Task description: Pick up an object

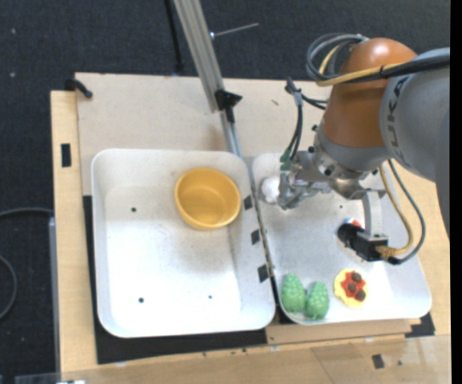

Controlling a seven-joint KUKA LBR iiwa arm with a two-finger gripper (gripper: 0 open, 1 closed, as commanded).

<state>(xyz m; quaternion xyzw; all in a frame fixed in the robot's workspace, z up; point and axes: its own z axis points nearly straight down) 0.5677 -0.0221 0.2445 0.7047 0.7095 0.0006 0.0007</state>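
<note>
Gripper [283, 192] hangs low in right bin [391, 290] beside a white object [271, 188]; grip state unclear.

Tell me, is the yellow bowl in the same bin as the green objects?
No, the yellow bowl sits in the left bin; the green objects lie in the right bin.

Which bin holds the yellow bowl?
The left bin: the yellow bowl sits near its top edge. The right bin holds the green pieces.
</note>
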